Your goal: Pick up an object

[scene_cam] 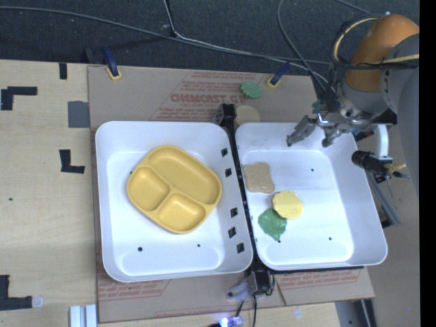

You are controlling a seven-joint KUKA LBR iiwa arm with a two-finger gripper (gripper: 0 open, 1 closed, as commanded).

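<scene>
End effector [315,132], its two fingers apparently spread and empty, hangs over the right bin's [354,203] far edge, so a clean pick means travelling nearer and lowering squarely over the yellow disc [288,204] between tan slab [259,177] and green piece [272,223].

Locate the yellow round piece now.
The yellow round piece lies in the right bin, touching the green piece, below-right of the tan square.

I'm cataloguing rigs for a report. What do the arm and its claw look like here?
The arm is grey with a rounded orange band above the wrist. Thin cables loop around it. The claw is small, with two slim grey metal fingers.
</scene>
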